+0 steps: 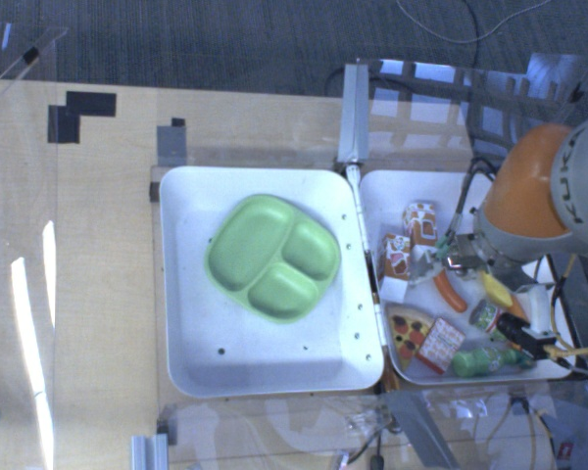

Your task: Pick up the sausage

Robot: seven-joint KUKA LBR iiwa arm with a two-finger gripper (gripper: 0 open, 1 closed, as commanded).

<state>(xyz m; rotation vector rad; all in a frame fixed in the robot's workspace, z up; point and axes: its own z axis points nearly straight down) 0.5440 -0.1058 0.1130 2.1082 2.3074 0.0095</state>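
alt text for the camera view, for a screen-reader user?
Seen from above, the grey-and-orange arm reaches into the right bin, its gripper just above an orange sausage lying among toy foods. The left bin holds a green divided plate.

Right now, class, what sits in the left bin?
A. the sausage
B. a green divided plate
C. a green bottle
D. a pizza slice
B: the green plate lies in the left bin; the sausage lies in the right bin.
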